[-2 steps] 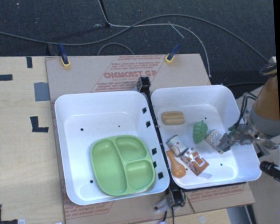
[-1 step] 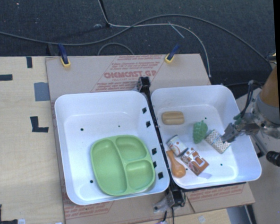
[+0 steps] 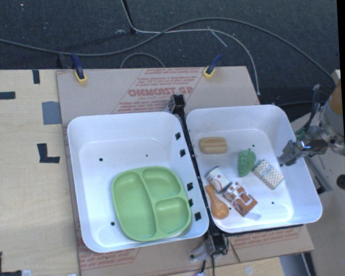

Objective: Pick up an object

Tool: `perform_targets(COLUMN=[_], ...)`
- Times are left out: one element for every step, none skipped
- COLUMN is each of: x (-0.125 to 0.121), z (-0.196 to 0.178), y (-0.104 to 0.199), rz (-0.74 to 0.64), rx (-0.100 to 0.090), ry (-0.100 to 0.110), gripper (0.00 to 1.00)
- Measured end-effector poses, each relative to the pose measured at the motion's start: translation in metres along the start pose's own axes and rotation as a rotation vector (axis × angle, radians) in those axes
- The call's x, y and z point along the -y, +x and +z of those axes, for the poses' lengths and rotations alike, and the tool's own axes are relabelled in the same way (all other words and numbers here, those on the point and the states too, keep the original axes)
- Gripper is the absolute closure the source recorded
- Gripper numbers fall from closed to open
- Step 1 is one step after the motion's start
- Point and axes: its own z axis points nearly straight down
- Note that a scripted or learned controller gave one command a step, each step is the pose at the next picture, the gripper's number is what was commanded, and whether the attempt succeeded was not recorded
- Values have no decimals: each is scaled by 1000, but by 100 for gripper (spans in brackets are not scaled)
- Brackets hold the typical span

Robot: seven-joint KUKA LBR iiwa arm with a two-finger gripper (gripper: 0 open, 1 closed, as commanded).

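The left bin (image 3: 84, 169) holds a green divided plate (image 3: 151, 203). The right bin (image 3: 276, 119) holds a bun (image 3: 213, 145), a green toy (image 3: 246, 162) and small packages (image 3: 241, 199). The gripper (image 3: 290, 154) sits at its right rim; whether it is spread, I cannot tell.

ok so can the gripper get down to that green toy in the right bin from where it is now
Probably yes. The gripper sits at the right bin's right rim, and the green toy lies uncovered; only the patterned packet lies close beside it.

bins (image 3: 85, 140): white
divided plate (image 3: 151, 203): light green
bun (image 3: 213, 145): tan
bumpy toy (image 3: 247, 162): dark green
small can (image 3: 218, 178): white with red
packet (image 3: 241, 198): orange-brown and white
spoon shape (image 3: 217, 205): orange
little box (image 3: 268, 174): pale with small checks
clamps (image 3: 78, 70): blue and yellow
board (image 3: 158, 89): brown with red letters
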Motion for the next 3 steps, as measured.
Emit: perform_targets(x=[-1, -17, -34], z=[-39, -40, -37], y=[0, 52, 108], rz=[1, -3, -2], rx=[0, -2, -1], ry=[1, 4, 5], gripper=[100, 100, 100])
